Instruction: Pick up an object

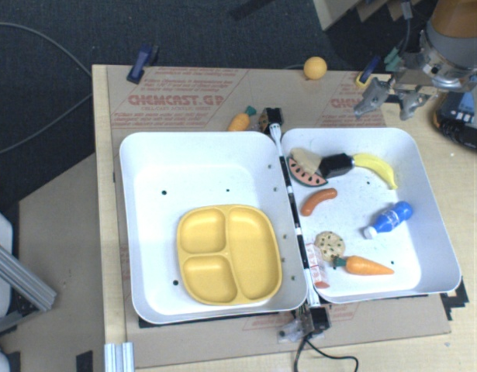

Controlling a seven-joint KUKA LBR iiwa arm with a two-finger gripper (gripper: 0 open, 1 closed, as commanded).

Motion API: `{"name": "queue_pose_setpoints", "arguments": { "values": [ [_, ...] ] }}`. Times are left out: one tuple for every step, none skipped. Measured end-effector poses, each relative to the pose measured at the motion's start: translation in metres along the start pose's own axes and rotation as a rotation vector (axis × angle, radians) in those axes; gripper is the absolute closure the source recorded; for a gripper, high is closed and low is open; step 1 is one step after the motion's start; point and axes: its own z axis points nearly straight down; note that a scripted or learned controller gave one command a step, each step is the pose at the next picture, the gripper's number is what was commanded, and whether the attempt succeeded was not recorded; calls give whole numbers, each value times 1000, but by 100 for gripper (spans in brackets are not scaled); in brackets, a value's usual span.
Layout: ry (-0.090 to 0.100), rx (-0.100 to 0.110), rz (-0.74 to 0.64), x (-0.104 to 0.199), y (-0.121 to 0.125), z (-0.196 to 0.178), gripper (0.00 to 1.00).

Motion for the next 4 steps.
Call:
{"name": "queue_pose_setpoints", "arguments": {
  "values": [
    [0,2,1,-46,1,124,0],
    [2,2,-1,10,2,180,0],
    [0,1,1,-19,-41,182,0],
    [20,6,-7,-72,-35,191,0]
  ]
}}
